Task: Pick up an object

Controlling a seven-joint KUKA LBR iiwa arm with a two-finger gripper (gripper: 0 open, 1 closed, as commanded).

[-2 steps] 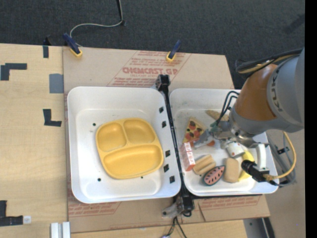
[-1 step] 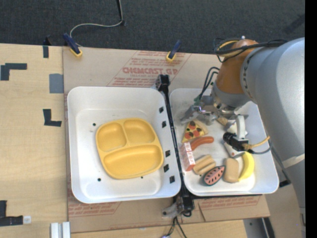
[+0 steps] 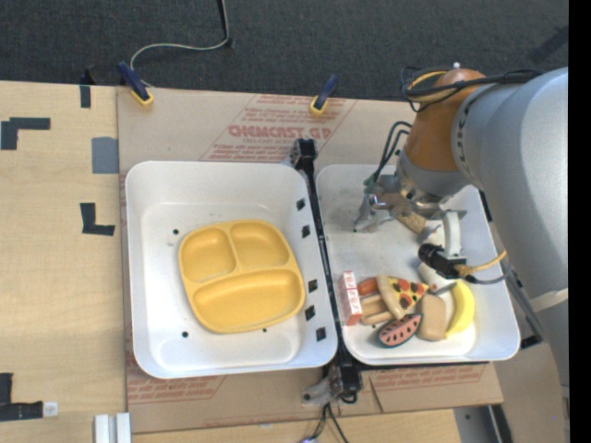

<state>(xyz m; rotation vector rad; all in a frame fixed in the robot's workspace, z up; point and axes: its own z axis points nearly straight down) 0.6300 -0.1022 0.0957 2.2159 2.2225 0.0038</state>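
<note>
You are looking at a robotics lab bench. Cardboard sheet [image 3: 277, 132] clamped down with blue-yellow clips [image 3: 136, 83]; two white bins [image 3: 148, 275]; tape marks [image 3: 23, 132]; cable [image 3: 199, 40] on dark carpet [image 3: 369, 17].

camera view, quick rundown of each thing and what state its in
yellow divided plate: lies flat in the left bin, right way up, nothing in its compartments
toy food pile: heaped at the near end of the right bin
banana: lying in that pile, untouched
claw: down over the right bin's far end, apart from the pile, nothing seen in it
</note>
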